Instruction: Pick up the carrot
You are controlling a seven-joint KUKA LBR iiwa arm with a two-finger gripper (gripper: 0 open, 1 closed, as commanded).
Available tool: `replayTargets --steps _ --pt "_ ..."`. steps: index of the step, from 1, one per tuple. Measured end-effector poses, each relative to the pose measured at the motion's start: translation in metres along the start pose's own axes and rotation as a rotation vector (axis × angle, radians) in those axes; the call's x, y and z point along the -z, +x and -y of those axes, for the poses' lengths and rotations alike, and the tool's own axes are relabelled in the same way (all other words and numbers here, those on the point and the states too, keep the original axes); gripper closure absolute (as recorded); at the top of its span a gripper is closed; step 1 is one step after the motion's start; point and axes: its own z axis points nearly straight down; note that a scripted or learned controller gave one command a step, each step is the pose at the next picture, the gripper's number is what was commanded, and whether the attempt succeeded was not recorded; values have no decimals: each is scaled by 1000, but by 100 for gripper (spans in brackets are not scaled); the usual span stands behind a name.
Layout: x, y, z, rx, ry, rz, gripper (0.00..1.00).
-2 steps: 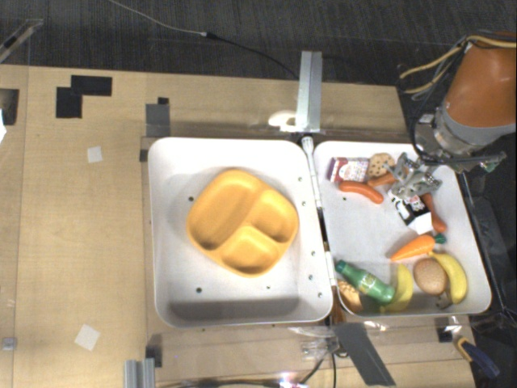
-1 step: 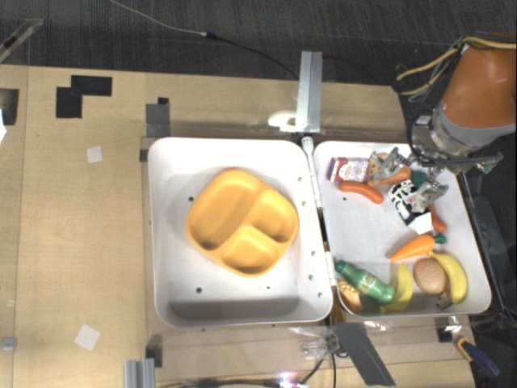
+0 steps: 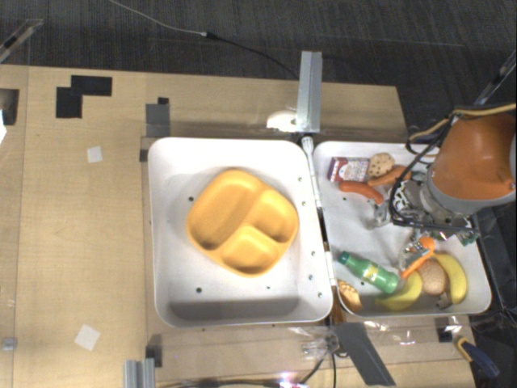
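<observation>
- The carrot (image 3: 418, 259) lies in the right bin (image 3: 483, 301), a small orange piece tilted from lower left to upper right, with its lower tip near the green bottle's cap end and its upper end under the arm's wrist.
- The gripper (image 3: 423, 234) hangs over the right bin, just above the carrot; dark cables and wrist hardware cover it, so I cannot tell whether it is spread or pressed together, nor whether it touches the carrot.
- The arm's orange band (image 3: 477, 158) sits at the right of the view, above the bin's right half.
- A green bottle (image 3: 369, 271) lies on its side left of the carrot, slanting down to the right.
- Two bananas (image 3: 454, 275) curve along the bin's lower right corner, with a brownish round item (image 3: 433, 277) between them.
- A red sausage-like item (image 3: 360, 190) lies in the upper part of the bin, below a small printed packet (image 3: 349, 169) and a cookie (image 3: 382, 165).
- The left bin (image 3: 170, 297) holds a yellow divided plate (image 3: 242, 221) near its middle.
- Both bins rest side by side on the wooden counter (image 3: 73, 241).
</observation>
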Motion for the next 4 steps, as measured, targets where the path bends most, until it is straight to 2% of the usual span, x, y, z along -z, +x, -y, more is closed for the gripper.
replayTargets --steps 1,2,3,4 --pt "0 9 -4 137 1 3 0" --pt "0 25 1 167 0 3 0" --pt "-1 -72 77 539 0 1 0" --pt "-2 0 57 543 -3 -1 0"
